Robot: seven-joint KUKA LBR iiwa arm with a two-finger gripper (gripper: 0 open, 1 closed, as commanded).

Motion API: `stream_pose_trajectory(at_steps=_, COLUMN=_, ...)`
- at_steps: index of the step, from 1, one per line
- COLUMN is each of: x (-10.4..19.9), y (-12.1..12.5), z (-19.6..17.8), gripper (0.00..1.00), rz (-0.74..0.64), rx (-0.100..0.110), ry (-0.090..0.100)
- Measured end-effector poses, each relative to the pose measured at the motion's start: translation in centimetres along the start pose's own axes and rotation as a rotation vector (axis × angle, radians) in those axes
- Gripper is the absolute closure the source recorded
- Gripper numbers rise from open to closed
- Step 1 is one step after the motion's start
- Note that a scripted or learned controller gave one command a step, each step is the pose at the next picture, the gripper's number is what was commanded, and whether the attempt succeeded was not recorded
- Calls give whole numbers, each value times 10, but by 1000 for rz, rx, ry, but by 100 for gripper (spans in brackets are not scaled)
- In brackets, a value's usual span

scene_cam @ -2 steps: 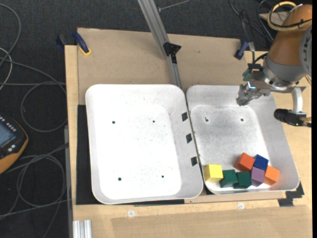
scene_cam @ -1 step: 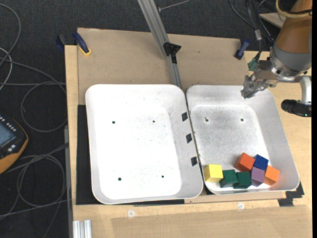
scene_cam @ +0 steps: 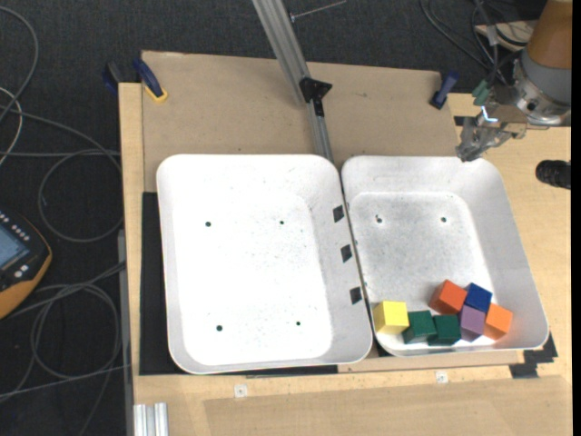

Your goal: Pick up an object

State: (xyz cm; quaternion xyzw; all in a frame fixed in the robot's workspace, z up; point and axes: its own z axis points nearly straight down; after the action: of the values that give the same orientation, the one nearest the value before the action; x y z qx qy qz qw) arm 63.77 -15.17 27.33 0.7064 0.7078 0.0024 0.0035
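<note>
The hand (scene_cam: 472, 147) hangs above the right bin's (scene_cam: 508, 207) far rim; whether it is spread, I cannot tell. The blocks (scene_cam: 447, 313) huddle touching in the near corner; a descent there risks jamming on neighbours or wall.

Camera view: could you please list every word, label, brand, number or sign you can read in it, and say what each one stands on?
There is no readable text.
The handheld device at the left edge has a lit screen, too small and blurred to read.
The blocks, both white bins and the arm's gripper bear no visible lettering.
</note>
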Motion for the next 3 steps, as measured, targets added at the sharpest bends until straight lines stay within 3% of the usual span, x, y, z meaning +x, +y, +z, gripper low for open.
stream_pose_trajectory(at_steps=1, x=57, y=-7, z=15, gripper=100, rz=-4, rx=11, ry=5)
stream_pose_trajectory(at_steps=3, x=162, y=-13, z=22, gripper=100, rz=-5, rx=7, ry=5)
